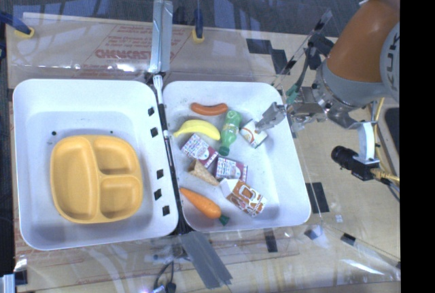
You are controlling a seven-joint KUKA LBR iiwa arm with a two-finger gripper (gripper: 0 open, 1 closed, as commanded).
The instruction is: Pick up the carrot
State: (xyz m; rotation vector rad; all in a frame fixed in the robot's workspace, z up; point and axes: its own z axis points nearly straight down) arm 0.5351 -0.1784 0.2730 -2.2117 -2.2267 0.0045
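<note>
A: Where is the carrot sitting?

B: It is lying near the bottom edge of the right bin, lower centre of the frame, orange and tapered, smooth like moulded plastic, with a small green stub pointing lower right. It is sitting just beside a red-and-white printed carton; the print is too small to read.

A: Gripper?

B: It is hovering at the bin's upper right, close to a small white box. Nothing is showing between the fingers; whether the jaws are spread or pressed together, I cannot tell.

A: Other items?

B: A glossy reddish sausage, a curved yellow banana, a green bottle, two purple-and-white packets and a tan wedge are crowding the bin's middle. The left bin is holding a yellow three-compartment tray with rounded corners.

A: Any writing?

B: Red lettering is showing on the clear sheet at upper left, but it is not legible.
</note>
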